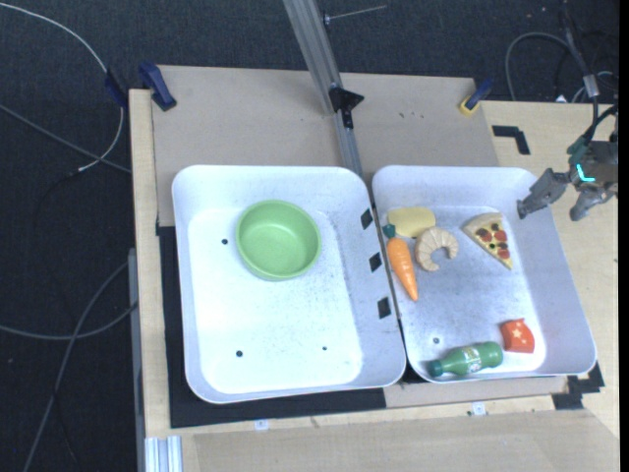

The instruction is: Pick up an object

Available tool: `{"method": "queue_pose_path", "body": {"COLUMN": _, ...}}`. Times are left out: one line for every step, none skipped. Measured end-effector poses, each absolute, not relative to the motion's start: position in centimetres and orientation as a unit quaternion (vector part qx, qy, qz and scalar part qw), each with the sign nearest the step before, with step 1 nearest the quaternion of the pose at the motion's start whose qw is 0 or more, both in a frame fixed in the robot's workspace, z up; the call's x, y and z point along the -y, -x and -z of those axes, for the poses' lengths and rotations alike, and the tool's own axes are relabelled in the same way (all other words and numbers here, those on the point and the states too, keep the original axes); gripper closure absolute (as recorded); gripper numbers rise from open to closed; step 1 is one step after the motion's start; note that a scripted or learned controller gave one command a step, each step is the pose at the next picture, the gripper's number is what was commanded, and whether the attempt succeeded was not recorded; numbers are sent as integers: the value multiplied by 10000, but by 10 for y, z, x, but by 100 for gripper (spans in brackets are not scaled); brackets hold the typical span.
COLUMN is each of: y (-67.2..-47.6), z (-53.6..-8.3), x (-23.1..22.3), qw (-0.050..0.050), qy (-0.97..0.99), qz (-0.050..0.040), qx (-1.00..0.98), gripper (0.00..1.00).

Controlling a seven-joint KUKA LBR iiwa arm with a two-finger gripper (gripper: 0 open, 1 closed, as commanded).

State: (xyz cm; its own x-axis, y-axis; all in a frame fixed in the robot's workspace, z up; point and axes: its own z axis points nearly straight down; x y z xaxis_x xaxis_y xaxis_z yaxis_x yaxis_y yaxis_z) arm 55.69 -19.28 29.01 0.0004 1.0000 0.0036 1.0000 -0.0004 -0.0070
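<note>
Hovering at the right bin's point(550, 226) upper right rim, the gripper point(562, 197) has its two fingers spread apart, nothing between them. Inside that bin: pizza slice point(490, 238) nearest the claw, croissant point(436, 247) beside it, yellow piece point(411, 220) and carrot point(401, 267) along the left wall, touching or nearly so. Green bottle point(466, 360) lies at the front edge, red piece point(518, 335) just beside it. Left bin point(197, 264) holds a green bowl point(279, 239), upright.

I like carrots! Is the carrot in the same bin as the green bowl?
No, the carrot lies in the right bin, while the green bowl sits in the left bin.
</note>
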Motion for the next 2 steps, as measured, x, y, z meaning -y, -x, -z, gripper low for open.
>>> {"method": "queue_pose_path", "body": {"y": -557, "z": -292, "x": 193, "qw": 21, "qy": 7070, "qz": -1, "qx": 7072, "gripper": 0}}
{"method": "queue_pose_path", "body": {"y": -565, "z": -235, "x": 197, "qw": 58, "qy": 7075, "qz": -23, "qx": 7067, "gripper": 0}}
